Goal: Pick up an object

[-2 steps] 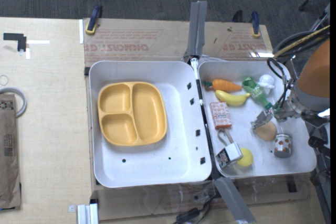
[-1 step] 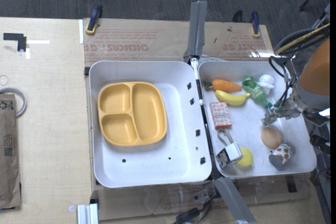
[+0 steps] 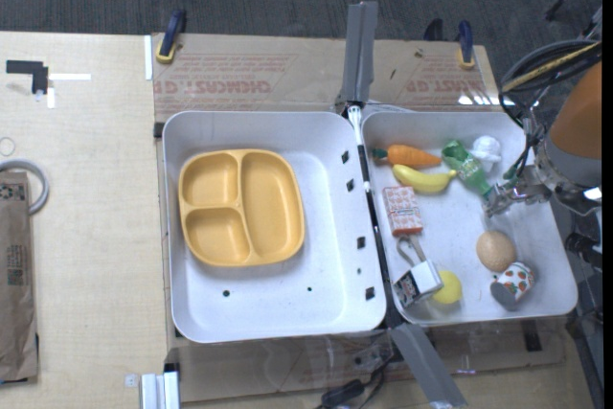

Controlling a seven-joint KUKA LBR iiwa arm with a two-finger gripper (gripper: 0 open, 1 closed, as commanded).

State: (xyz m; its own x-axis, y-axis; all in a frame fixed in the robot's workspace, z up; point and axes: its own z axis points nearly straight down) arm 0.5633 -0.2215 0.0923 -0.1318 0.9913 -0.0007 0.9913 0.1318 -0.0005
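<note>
two shallow white plastic bins sit side by side at the centre of the frame. the left bin point(image 3: 192, 302) carries a yellow three-compartment plastic tray point(image 3: 242, 206), lying left of its middle. the right bin point(image 3: 556, 297) holds the loose items: an orange toy carrot point(image 3: 414, 154) near its upper left, a yellow toy banana point(image 3: 422, 177) just below the carrot and touching or nearly touching it, a green and white crumpled wrapper point(image 3: 469, 161) to their right, a small red and white printed carton point(image 3: 402, 211) along the left wall, a tan egg-shaped object point(image 3: 495, 251) right of centre, a yellow round toy point(image 3: 446, 288) near the lower edge with a small black and white clip-like item point(image 3: 416, 282) against it, and a white cup with red spots point(image 3: 512, 284) in the lower right corner.

the grey arm enters from the right edge, and its two-finger gripper point(image 3: 508, 196) is low over the right bin, just above the tan egg-shaped object in the frame and just below the wrapper. whether its tips are spread or closed cannot be told at this scale, and nothing is seen between them.

judged step: approach, with no object lifted yet. the nearest candidates are the egg-shaped object and the wrapper. the next move calls for centring the tips over one item, descending to the bin floor, closing, then lifting. the egg's rounded surface would probably slip out of an off-centre grip.
</note>
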